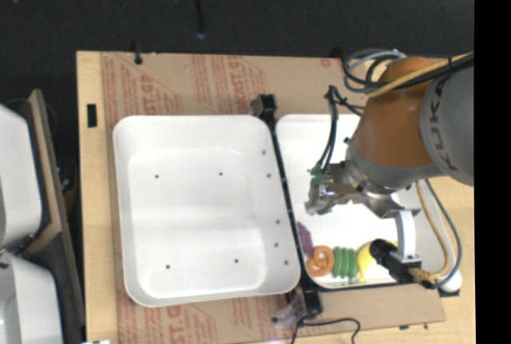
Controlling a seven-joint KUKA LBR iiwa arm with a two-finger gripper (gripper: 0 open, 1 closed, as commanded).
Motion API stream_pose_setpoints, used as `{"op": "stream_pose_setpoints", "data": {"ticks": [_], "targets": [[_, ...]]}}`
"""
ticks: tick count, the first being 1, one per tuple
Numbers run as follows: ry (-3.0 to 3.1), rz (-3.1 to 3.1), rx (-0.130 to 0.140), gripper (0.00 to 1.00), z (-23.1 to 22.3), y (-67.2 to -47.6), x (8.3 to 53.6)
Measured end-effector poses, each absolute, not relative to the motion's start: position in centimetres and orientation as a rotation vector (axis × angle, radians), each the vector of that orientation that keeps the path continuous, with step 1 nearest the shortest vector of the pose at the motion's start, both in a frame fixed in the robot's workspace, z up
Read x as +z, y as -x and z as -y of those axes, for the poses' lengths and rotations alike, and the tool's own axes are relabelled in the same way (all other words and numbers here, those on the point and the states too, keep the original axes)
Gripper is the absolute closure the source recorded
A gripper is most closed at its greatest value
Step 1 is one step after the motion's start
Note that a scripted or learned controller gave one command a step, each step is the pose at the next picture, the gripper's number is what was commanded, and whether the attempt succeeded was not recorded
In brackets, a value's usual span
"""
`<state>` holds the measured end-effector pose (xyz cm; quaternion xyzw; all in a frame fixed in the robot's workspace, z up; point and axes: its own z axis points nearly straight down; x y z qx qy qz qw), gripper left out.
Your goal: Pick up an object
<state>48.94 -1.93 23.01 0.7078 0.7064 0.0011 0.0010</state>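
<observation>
My gripper (322, 199) hangs over the middle of the right bin (299, 135), under the arm's orange band. Below it, along the bin's near edge, lie an orange ring-shaped piece (321, 260), a green ribbed piece (346, 262) and a yellow piece (366, 258). A small purple thing (304, 237) rests against the bin's left wall. The gripper stands above and a little behind these, apart from them. I see nothing between its fingers.
The left bin (200, 207) sits beside the right one, with a dark divider between them. Both rest on a cardboard-covered bench (176, 87). The arm's bulk covers the right bin's far right part.
</observation>
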Motion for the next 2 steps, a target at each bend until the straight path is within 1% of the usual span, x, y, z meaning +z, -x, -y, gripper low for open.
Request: {"op": "stream_pose_setpoints", "data": {"ticks": [1, 2], "targets": [[-2.233, -2.214, -0.008, 1.0, 11.3, -49.5, 16.2], [-2.227, -2.22, -0.005, 1.0, 17.1, -55.6, 9.8]]}}
